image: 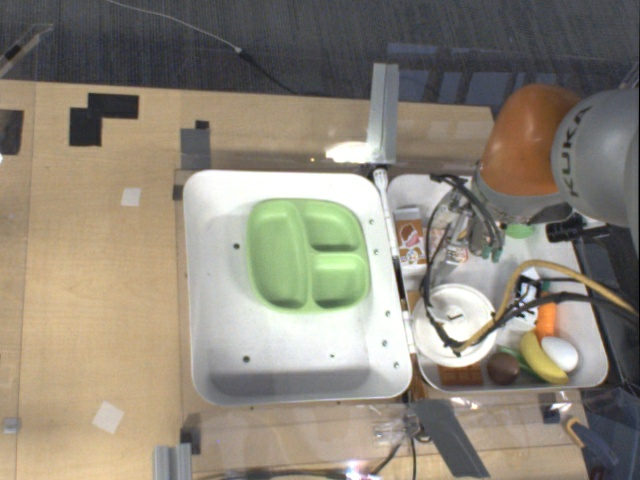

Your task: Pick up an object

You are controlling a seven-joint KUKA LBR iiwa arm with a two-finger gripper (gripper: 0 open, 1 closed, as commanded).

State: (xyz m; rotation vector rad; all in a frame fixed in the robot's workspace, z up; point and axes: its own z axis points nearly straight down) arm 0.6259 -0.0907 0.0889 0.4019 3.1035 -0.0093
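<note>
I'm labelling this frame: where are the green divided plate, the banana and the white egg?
green divided plate (305, 253): camera view, on its central ridge.
banana (541, 361): camera view, mid-curve of the peel.
white egg (560, 352): camera view, top of the shell.

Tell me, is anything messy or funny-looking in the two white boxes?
Nothing looks spilled or broken. The green tray lies flat, alone in the left bin, turned slightly askew to its walls. The right bin is crowded: a white bowl, a banana, an egg and other bits packed together under the arm.
</note>
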